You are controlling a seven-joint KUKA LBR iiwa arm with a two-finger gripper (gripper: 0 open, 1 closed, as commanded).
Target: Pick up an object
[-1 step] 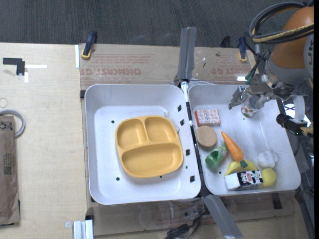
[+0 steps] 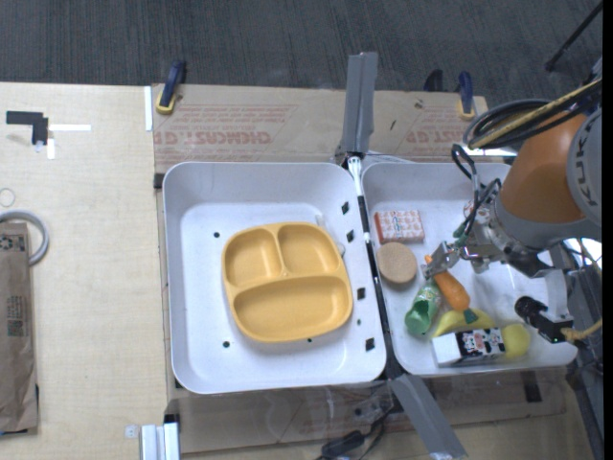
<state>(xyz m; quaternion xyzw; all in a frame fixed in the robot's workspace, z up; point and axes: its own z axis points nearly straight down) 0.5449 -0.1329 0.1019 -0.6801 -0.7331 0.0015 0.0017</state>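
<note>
Gripper (image 2: 448, 257) low in the right bin (image 2: 419, 173), over the top end of the carrot (image 2: 453, 291) — likely lining up a grab there. Jaws: cannot tell whether apart or together. Crowded around: wooden disc (image 2: 397, 263), green piece (image 2: 422, 309), banana (image 2: 464, 321), small carton (image 2: 469, 346), patterned block (image 2: 399, 225). Left bin (image 2: 192, 257) with yellow divided plate (image 2: 286, 281) — out of the way.

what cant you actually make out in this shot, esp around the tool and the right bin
- Tool, camera view: too small and cluttered to tell whether anything sits between its tips, just above the orange carrot-like item.
- Small patterned box: print too small to read.
- Black-and-white carton: label too small to read.
- Right bin: its right side is covered by the arm.
- Brown paper bag: cut off by the left edge.
</note>
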